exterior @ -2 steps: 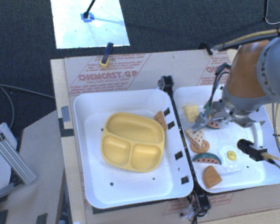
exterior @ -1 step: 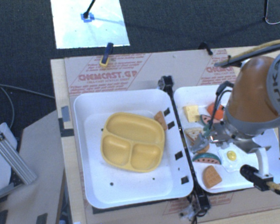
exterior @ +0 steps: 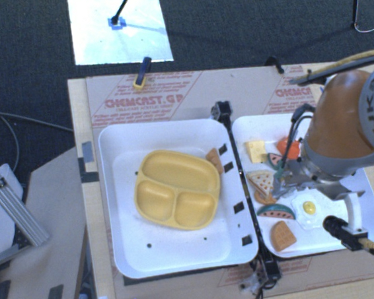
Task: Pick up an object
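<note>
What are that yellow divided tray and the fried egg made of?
The yellow three-compartment tray looks like moulded plastic with a matte finish: uniform colour, rounded edges. The small fried egg toy seems plastic or rubber, flat and evenly coloured; it is too small to be sure.

Dark grey carpet floor (exterior: pixel 24 50) on all sides of bench. Pale reflective square sheet (exterior: pixel 119 26) lying flat on carpet at top, small blue piece (exterior: pixel 118 22) on it with thin dark rod running up-right. Brown board (exterior: pixel 187 89) with red printed lettering covering bench top. Aluminium framing (exterior: pixel 9 197) slanting at left edge, beside grey side surface (exterior: pixel 57 212). Thin cables (exterior: pixel 11 121) trailing across carpet at left and top right. Lighting even, soft.
</note>
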Controlling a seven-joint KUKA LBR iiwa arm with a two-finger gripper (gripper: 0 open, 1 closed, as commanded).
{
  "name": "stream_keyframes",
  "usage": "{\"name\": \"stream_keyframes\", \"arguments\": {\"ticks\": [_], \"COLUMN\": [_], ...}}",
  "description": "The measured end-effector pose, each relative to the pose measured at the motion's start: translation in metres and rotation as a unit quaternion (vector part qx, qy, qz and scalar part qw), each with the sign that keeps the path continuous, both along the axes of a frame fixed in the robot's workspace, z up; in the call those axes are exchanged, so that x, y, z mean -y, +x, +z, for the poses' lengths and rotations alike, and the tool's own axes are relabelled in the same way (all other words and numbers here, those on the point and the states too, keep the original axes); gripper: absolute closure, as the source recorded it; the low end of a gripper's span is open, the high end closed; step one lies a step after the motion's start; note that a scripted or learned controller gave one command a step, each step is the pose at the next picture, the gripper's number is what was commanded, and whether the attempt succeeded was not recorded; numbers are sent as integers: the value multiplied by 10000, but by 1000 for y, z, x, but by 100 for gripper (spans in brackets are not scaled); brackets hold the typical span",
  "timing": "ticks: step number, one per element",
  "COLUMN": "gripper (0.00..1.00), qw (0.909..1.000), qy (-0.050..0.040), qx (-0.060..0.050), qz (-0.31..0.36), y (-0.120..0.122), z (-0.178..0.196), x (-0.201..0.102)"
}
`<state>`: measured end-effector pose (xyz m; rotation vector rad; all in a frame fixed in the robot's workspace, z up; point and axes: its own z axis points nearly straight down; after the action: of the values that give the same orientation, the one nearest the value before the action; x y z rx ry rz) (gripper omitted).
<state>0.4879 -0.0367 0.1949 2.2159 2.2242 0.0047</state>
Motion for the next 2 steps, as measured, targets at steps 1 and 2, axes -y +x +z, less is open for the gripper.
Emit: {"name": "stream_keyframes", "arguments": {"ticks": [1,2], "gripper": [100,100], "qw": [10000,10000], "qy": [4,-2], "qx": [41,-12], "qz": [32,-7], "y": [0,-1], "z": [110,87], "x": [-45,-46]}}
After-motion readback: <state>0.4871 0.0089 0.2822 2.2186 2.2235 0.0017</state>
